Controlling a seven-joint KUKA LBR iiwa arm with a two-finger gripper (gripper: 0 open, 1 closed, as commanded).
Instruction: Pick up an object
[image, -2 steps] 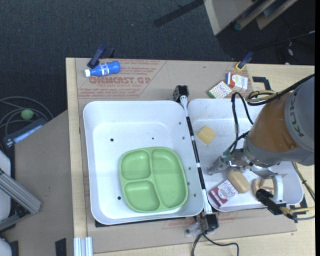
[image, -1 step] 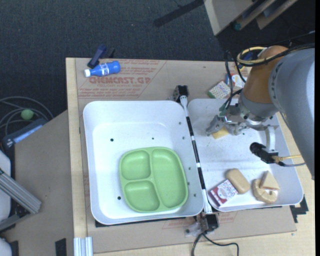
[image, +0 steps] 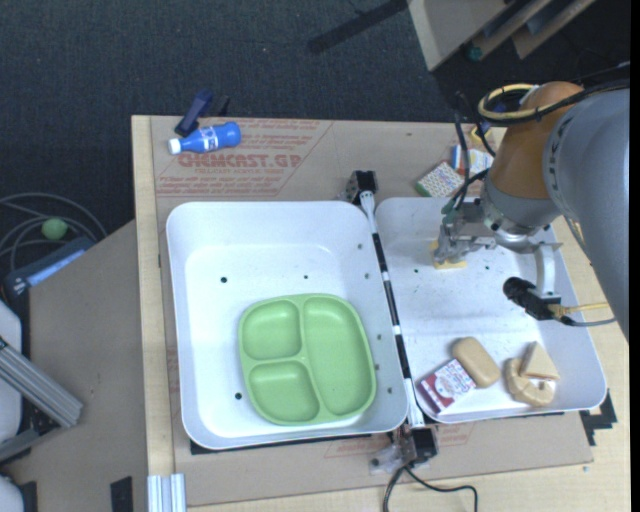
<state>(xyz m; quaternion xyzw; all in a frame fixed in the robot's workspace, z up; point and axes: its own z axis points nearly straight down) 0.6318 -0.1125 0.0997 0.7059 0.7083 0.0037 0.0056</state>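
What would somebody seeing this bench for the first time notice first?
Probably the green divided plate, lying flat in the left bin toward its near side. Next, the grey and orange arm reaching in from the right, its gripper down over the far part of the right bin. Tan bread-like pieces and a red and white packet cluster in that bin's near corner.

Divided plate (image: 305, 358) in left bin (image: 190, 300); packet (image: 447, 383) (near corner) in right bin (image: 420, 310)
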